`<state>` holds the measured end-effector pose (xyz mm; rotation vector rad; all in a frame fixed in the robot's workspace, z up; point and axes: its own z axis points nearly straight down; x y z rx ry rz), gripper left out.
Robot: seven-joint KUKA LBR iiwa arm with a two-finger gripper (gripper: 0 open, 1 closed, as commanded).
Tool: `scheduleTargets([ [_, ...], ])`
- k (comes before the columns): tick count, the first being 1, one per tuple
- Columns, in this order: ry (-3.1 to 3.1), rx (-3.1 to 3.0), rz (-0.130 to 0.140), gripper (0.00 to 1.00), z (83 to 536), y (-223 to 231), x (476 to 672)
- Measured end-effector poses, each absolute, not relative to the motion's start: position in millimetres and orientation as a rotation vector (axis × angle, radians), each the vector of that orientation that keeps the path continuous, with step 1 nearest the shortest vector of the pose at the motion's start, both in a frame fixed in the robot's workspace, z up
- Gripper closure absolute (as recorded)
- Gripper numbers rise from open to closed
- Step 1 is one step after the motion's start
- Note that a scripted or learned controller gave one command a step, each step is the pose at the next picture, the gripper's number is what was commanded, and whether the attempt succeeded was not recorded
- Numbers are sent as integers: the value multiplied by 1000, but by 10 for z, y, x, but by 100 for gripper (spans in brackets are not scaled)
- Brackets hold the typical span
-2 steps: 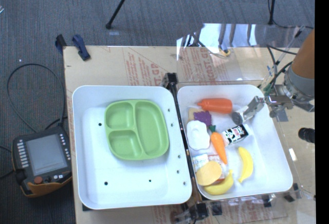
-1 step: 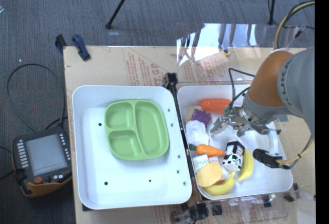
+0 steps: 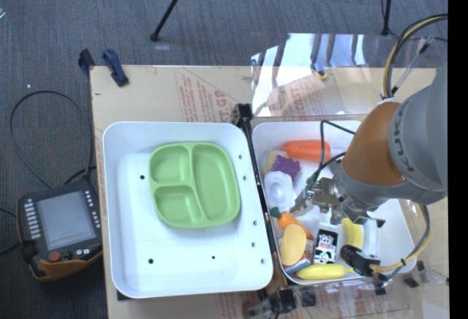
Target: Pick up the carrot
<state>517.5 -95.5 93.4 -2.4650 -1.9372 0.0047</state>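
Note:
The carrot (image 3: pixel 307 149), orange and long, lies on its side near the back of the right bin (image 3: pixel 406 226), partly crossed by a black cable. My gripper (image 3: pixel 319 198) hangs low over the middle of that bin, in front of the carrot and apart from it, beside a white bottle (image 3: pixel 278 189). The orange-banded wrist (image 3: pixel 371 153) hides the bin's right part.
Around the gripper lie a purple toy (image 3: pixel 287 166), a small orange piece (image 3: pixel 287 220), a yellow-orange fruit (image 3: pixel 294 243), a banana (image 3: pixel 322 272), a black-and-white card (image 3: pixel 326 246) and a yellow block (image 3: pixel 352 231). The left bin (image 3: pixel 131 266) holds a green divided plate (image 3: pixel 196 184).

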Motion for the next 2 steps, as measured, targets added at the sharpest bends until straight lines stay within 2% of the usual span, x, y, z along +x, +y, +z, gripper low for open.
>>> scheduleTargets([
  [2,-1169,-2910,8,0,861,-818,5039],
])
